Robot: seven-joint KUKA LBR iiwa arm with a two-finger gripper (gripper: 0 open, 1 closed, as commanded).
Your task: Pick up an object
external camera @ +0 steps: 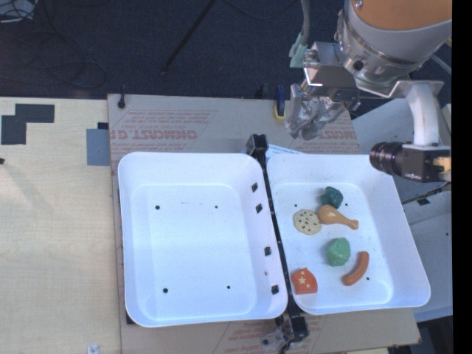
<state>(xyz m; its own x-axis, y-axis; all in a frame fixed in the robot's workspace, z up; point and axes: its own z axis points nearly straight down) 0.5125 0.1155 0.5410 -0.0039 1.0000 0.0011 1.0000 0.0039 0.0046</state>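
Smooth toy foods are seen in the right bin (402, 220): a curved sausage (355, 268) at five o'clock; a speckled round cookie (307, 222) at nine.

Two white bins, left (122, 198) and right (413, 257), sit touching side by side on a cardboard sheet (184, 127) with red print. A black clip strip (267, 220) runs down the seam between them. The pale wood bench (51, 234) has dark patches (26, 120) near its back edge. Cables (44, 21) trail over the dark floor behind.
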